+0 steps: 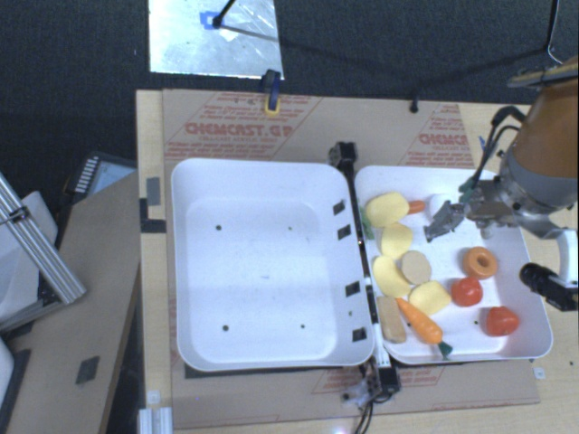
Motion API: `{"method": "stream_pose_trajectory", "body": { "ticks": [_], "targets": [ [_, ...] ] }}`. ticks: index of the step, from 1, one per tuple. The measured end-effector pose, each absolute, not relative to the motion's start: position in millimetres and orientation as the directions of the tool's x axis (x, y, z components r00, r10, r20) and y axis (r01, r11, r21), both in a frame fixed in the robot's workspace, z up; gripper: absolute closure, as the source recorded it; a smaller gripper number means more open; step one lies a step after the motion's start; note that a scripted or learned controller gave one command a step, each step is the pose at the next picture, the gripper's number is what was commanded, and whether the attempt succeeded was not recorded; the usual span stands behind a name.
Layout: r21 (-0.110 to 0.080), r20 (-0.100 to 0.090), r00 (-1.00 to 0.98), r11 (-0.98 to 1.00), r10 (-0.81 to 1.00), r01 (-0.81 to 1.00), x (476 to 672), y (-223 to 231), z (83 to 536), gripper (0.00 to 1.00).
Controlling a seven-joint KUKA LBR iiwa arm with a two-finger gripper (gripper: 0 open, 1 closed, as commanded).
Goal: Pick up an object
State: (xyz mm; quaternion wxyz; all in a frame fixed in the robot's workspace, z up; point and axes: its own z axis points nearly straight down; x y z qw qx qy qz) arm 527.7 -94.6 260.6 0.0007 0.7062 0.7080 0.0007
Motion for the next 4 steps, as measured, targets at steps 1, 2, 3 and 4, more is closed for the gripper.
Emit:
{"method": "stream_pose_trajectory", "body": {
  "ticks": [1, 2, 3, 4],
  "targets": [
    [-0.002, 0.002, -0.01, 0.01, 1.0, 1.0, 545.8, -20, 181, 0.0],
    [-0.003, 0.002, -0.006, 0.006, 1.0, 1.0, 498.6, 9, 184, 0.0],
    [0.0, 0.0, 0.002, -0.002, 1.0, 1.0, 486.6, -36, 184, 0.0],
    [0.002, 0.003, -0.012, 0.012, 1.0, 1.0, 495.6, 45, 184, 0.0]
  ]
}}
